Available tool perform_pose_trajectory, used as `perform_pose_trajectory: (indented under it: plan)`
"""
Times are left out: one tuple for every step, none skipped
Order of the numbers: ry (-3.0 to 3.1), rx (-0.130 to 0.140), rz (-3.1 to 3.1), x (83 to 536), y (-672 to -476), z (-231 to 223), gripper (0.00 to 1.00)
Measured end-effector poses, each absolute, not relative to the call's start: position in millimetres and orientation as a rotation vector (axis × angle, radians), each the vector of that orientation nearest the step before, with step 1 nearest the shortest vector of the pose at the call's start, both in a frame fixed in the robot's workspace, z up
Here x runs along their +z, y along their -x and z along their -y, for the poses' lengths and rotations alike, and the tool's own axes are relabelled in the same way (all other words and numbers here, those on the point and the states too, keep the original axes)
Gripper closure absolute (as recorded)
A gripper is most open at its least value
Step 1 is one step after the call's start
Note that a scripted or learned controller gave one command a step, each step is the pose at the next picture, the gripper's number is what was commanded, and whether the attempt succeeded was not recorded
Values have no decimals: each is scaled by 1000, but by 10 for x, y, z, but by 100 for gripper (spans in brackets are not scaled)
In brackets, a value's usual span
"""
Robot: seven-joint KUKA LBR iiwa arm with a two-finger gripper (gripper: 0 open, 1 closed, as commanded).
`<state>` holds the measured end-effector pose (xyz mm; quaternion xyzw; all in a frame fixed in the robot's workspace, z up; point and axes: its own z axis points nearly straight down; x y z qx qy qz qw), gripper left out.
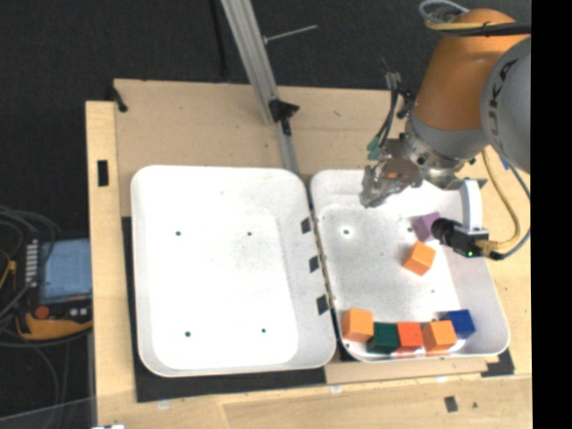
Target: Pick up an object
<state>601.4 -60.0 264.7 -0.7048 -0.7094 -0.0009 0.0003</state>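
The right bin [357, 248] holds several small blocks. An orange block [418, 258] lies alone near its middle right, and a purple block [425, 225] sits just above it, partly behind the arm's black fitting. Along the front wall stand an orange block [358, 323], a green block [385, 336], two more orange blocks [424, 335] and a blue block [460, 322]. My gripper [379, 189] hangs over the bin's back left part, well left of the purple block, with nothing visible between its tips.
The left bin [223, 266] lies beside the right one, split off by a ridge with black clips [315, 262]. A slanted metal rail [259, 61] rises behind the bins. A blue device and cables [63, 275] sit off the bench's left side.
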Motion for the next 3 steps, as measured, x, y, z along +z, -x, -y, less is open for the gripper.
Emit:
perform_pose_trajectory:
  plan:
    - [2214, 1, 2227, 2541, -5747, 62, 100]
    - [2212, -2, 2229, 2582, -5564, -362, 100]
    - [2210, -1, 2229, 2568, -5330, -916, 100]
